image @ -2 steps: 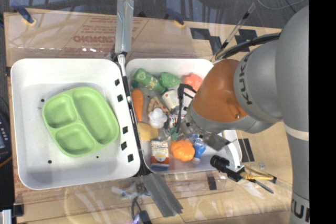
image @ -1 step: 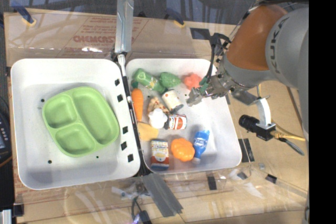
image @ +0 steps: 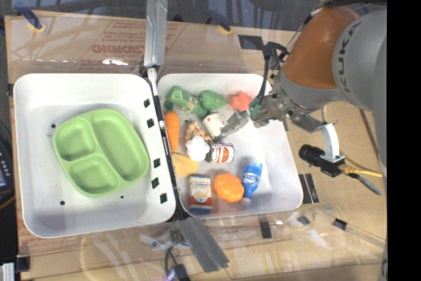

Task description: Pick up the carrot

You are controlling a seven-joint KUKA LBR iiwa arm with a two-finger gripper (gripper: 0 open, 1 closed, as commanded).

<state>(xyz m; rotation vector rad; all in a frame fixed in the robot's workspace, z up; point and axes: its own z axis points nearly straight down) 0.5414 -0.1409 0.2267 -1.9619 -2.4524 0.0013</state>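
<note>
Above the right bin (image: 289,171), the gripper (image: 227,127) hovers, empty, its opening impossible to judge; the approach step calls for reaching left to the carrot (image: 172,129).

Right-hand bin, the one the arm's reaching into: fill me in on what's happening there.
The grey KUKA arm comes in from the right, its gripper low over the middle of the right bin among toy foods. The carrot lies by that bin's left wall, apart from the gripper and not picked up. An orange pepper and a blue bottle lie nearer the front. The left bin holds a green divided plate.
</note>
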